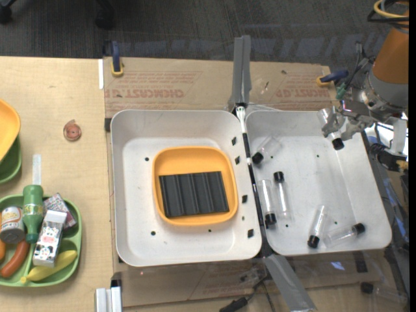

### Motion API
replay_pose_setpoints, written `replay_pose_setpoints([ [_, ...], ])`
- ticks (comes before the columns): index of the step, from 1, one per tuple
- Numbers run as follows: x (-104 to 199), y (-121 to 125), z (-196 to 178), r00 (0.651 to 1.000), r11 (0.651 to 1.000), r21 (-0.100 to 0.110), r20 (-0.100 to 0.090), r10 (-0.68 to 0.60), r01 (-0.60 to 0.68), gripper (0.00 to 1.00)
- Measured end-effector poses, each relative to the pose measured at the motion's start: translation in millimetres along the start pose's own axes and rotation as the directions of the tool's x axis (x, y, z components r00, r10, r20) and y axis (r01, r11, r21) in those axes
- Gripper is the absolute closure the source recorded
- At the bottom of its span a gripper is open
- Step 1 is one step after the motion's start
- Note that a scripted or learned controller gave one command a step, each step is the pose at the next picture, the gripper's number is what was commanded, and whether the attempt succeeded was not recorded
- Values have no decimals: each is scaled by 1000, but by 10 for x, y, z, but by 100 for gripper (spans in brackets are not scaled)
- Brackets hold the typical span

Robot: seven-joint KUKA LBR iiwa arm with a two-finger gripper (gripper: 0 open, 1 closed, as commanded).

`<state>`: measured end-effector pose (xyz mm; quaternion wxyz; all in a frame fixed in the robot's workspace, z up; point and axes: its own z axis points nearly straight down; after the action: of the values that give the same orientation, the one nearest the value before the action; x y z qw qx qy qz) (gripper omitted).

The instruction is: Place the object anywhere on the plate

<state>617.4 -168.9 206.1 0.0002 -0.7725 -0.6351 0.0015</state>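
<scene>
- Arm: grey KUKA arm with orange band (pixel 395 60) enters at the upper right of the frame; its pincer (pixel 337 134) sits over the upper right corner of the right shallow white bin (pixel 364 194).
- Pincer state: can't tell how far open; a small black piece sits right at its tip, too small to resolve as a grasp.
- Task objects: clear plastic tubes with black caps lie scattered in the right bin. One (pixel 264 149) is at upper left, one (pixel 281 194) and one (pixel 267 205) are at centre left, one (pixel 316 226) and one (pixel 343 234) are at the lower right.
- Target: orange square plate with dark ribbed insert (pixel 194 186) sits centre of the left shallow white bin (pixel 130 194), well apart from the tubes.
- Surface: light wooden surface (pixel 58 96) at frame left, brown printed cardboard sheet (pixel 175 86) under the bins, blue-and-yellow clamps at its top corners.
- Left edge: green divided tray of toy food and a green bottle (pixel 39 242), and a small pink disc (pixel 72 131).
- Room: dark grey carpet (pixel 195 12) along the top, with black chair legs at the upper left.
</scene>
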Motion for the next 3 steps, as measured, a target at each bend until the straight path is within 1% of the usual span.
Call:
replay_pose_setpoints([
  [1, 282, 366, -73, 990, 990, -2, 0, -139, 139, 100],
  [2, 515, 317, 149, 949, 949, 1, -1, -316, 316, 100],
  [3, 669, 289, 138, 911, 911, -1, 0, -412, 412, 100],
])
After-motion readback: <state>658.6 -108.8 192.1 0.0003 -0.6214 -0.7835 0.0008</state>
